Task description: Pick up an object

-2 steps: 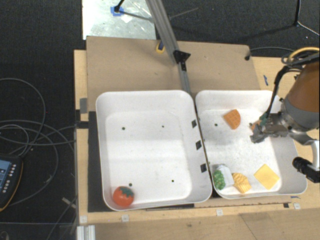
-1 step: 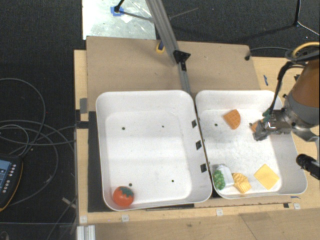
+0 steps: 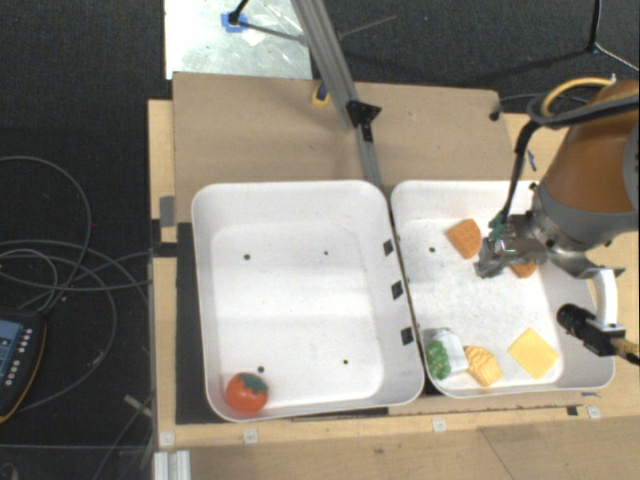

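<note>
The left bin holds a tomato in its near corner. In the right bin lie an orange cracker-like piece, a yellow cheese slice, a waffle-like piece and a green-and-white item. The gripper sits low over the bin's far side, just beside another orange piece. Nothing looks lifted yet, so the pick remains to be done. Whether it grips that piece, I cannot tell.

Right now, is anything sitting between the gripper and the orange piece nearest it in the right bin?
Nothing visible stands between them. The gripper is low in the right bin, right beside the orange piece, with bare bin floor around it. The yellow block and green-and-white item lie apart, near the front wall.
</note>
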